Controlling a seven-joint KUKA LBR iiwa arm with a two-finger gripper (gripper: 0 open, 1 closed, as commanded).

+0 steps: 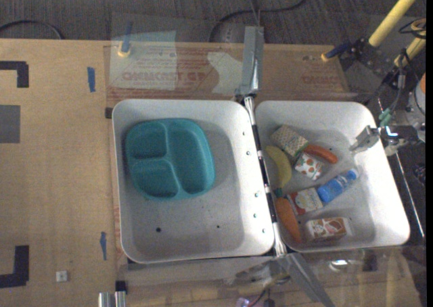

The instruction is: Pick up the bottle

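The bottle (335, 188) is small and blue with a pale cap. It lies on its side in the right bin (385, 221), cap pointing up and to the right. My gripper (366, 139) hangs at the bin's right side, over its upper right part. It is above and to the right of the bottle and well apart from it. Nothing shows in its grasp.
Around the bottle lie a patterned box (289, 140), a banana (279, 166), an orange sausage (322, 154), a strawberry carton (308, 166), a small carton (306, 200), a carrot (288, 220) and a juice box (327, 228). The left bin (196, 231) holds a teal divided plate (169, 157).
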